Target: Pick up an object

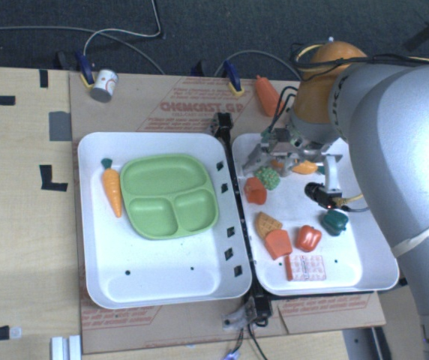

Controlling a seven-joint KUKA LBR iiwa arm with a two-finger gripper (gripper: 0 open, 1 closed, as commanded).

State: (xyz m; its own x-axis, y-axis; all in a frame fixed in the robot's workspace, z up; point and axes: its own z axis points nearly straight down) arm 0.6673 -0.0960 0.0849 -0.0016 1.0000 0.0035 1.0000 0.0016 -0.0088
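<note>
My gripper hangs low over the back left part of the right bin, under the orange band of the arm. Just below it lie a green broccoli-like toy and a red-orange toy. A small orange piece lies to the gripper's right. Further forward in the same bin are an orange wedge, an orange-red block, a red pepper, a teal toy and a red-and-white packet. I see nothing held by the gripper.
The left bin holds a green divided plate and a toy carrot along its left side. Behind the bins lie an orange toy, a small white cylinder and cables. The arm's grey body covers the right side.
</note>
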